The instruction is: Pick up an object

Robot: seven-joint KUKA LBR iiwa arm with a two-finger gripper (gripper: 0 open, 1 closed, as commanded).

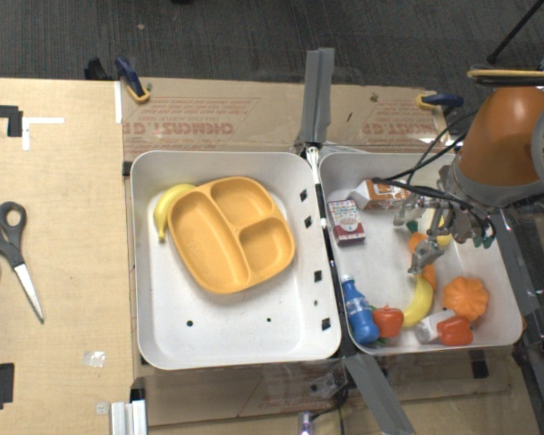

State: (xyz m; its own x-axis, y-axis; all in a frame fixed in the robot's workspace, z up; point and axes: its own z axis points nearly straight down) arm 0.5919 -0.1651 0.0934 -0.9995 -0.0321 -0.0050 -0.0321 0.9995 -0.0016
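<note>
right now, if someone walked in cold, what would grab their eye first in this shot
Probably the big orange divided plate lying in the left bin, with a banana tucked at its upper left edge. Next, the arm's gripper low over the crowded right bin, above a second banana and a small orange pumpkin. Scissors lie on the bench at far left.

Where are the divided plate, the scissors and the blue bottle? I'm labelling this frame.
divided plate (228,234): camera view, centre ridge.
scissors (16,254): camera view, near the pivot.
blue bottle (359,315): camera view, its body.
</note>
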